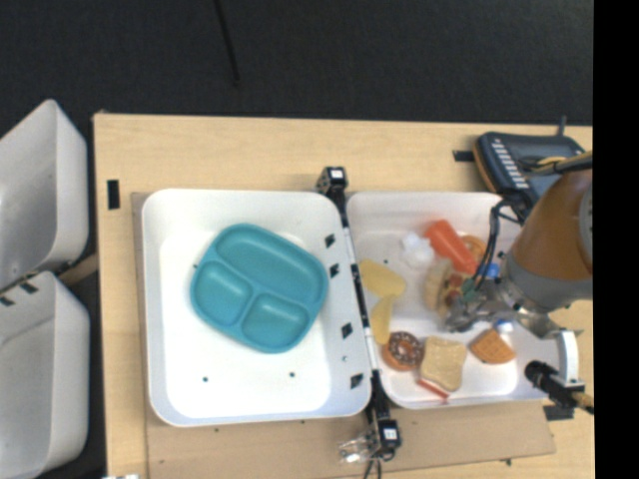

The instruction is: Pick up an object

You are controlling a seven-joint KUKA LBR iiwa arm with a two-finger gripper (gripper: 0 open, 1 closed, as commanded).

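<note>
Toy food pieces [444, 362] are lying scattered in the right bin [399, 208] under me. My claw [461, 312] is hanging among them; its grip I cannot tell, perhaps touching something.

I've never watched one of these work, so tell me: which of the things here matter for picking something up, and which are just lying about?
Part of the job:
- gripper, low in the right bin
- the bin's toy food: orange carrot-like piece, yellow pieces, doughnut, bread slice, round cracker

Just lying about:
- left bin
- teal divided plate in it
- handheld control unit on the bench
</note>
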